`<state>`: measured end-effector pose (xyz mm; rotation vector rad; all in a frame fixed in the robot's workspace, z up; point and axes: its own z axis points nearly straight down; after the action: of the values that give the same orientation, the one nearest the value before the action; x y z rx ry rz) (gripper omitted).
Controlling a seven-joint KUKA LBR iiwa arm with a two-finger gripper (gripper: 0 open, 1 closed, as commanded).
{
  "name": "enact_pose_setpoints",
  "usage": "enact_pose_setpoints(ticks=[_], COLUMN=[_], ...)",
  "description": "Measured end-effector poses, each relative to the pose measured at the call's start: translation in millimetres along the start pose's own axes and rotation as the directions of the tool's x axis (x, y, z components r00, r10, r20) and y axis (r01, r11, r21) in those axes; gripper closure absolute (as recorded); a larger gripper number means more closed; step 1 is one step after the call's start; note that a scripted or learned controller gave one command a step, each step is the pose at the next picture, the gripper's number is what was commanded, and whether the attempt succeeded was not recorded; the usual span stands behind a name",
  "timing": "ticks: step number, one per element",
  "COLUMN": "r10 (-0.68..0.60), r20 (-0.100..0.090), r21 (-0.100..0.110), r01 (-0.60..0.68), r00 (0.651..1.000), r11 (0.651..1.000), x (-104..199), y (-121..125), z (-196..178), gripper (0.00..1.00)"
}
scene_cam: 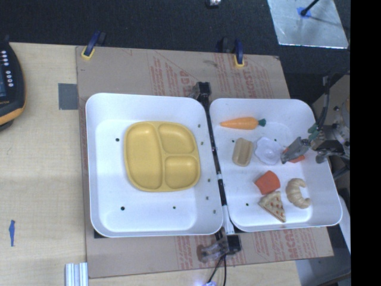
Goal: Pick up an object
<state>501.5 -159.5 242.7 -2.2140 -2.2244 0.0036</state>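
Observation:
The right bin holds an orange carrot, a beige cylinder, a clear plastic piece, a red-orange block, a croissant and a pizza slice. My gripper hangs over the bin's right side, just right of the clear piece and above the croissant. Its fingers stand apart, open, one dark fingertip pointing at the clear piece. A small red bit shows under that finger; I cannot tell what it is.
The left bin carries a yellow divided plate. Both bins rest on a cardboard sheet held by clamps. A black and orange pendant lies at the far left edge.

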Motion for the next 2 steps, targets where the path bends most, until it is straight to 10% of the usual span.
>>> enact_pose_setpoints(ticks=[1,2], r10=[-0.003,0.0], r20=[-0.003,0.002], r21=[0.006,0.0], r01=[0.003,0.0], r00=[1.0,1.0], r11=[1.0,1.0], x=[17.6,14.2], y=[12.0,12.5], z=[158.0,140.4], gripper=[0.0,1.0])
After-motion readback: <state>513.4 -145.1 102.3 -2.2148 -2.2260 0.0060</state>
